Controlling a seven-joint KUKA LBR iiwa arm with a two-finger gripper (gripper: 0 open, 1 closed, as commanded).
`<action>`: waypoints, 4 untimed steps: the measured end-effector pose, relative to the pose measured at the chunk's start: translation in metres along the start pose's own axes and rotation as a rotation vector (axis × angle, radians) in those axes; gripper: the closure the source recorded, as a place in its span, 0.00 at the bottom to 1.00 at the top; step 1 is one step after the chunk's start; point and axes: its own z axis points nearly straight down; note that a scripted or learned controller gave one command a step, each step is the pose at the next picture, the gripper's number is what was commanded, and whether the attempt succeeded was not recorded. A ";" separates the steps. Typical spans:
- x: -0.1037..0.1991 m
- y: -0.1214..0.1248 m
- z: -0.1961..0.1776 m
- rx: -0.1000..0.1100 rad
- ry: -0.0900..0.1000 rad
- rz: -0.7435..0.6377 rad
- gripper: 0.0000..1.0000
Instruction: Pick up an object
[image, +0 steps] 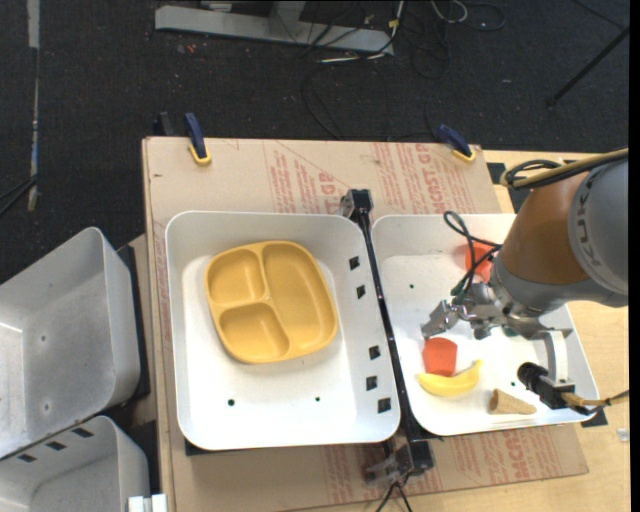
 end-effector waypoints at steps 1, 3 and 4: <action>0.001 0.000 0.017 -0.002 -0.001 0.000 0.00; -0.006 0.008 -0.052 -0.009 -0.003 -0.003 1.00; -0.009 0.001 -0.111 -0.010 -0.003 -0.003 1.00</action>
